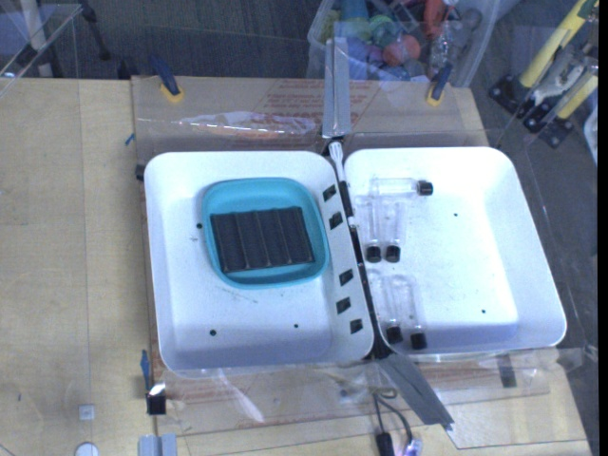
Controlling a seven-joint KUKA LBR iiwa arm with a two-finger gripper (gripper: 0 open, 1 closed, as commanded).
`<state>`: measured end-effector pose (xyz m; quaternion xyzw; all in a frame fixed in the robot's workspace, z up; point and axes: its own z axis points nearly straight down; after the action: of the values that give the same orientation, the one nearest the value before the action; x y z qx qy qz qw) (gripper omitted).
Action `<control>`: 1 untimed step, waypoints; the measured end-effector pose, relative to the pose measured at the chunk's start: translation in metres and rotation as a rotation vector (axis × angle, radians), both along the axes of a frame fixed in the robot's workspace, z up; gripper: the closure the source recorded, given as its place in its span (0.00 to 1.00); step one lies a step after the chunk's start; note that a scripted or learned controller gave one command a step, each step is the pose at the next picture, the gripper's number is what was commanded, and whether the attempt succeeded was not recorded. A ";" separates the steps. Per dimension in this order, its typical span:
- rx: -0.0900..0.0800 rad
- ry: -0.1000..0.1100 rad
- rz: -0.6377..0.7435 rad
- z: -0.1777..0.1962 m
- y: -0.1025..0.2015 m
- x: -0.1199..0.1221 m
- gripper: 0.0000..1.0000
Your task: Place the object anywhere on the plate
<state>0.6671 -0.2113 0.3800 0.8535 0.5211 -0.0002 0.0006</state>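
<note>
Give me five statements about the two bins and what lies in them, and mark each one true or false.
1. The teal plate sits in the left bin. True.
2. A dark ridged slab lies on the plate. True.
3. The clear vials lie on the plate. False: they lie in the right bin, near its left wall.
4. The vials have red caps. False: their caps are black.
5. The slab hangs over the plate's rim onto the bin floor. False: it lies wholly inside the plate.
</note>
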 end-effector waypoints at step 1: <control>0.002 0.003 -0.006 -0.095 0.017 0.000 0.00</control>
<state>0.6667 -0.1945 0.2851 0.8552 0.5184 -0.0011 -0.0012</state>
